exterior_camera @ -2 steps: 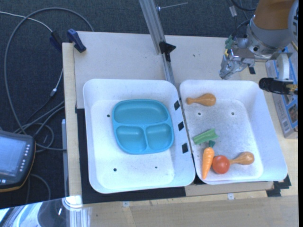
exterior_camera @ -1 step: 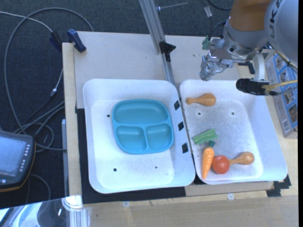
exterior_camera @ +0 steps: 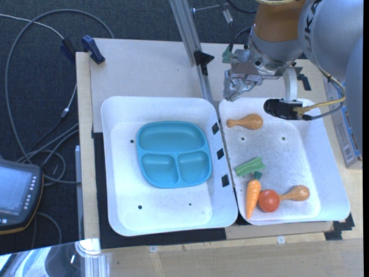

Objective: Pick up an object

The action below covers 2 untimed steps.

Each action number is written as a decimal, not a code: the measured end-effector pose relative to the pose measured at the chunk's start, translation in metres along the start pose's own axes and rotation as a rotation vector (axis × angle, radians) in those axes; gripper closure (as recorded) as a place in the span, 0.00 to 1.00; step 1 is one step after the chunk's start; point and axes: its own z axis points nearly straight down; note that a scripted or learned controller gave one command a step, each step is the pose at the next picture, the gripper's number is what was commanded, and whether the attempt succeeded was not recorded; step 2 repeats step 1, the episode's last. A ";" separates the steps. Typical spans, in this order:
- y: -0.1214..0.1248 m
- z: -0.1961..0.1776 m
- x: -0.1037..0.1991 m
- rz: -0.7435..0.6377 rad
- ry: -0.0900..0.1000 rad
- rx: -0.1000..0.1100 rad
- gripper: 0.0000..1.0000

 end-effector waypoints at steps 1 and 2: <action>-0.013 0.010 0.057 -0.001 0.000 0.002 1.00; -0.013 0.010 0.057 -0.001 0.000 0.002 1.00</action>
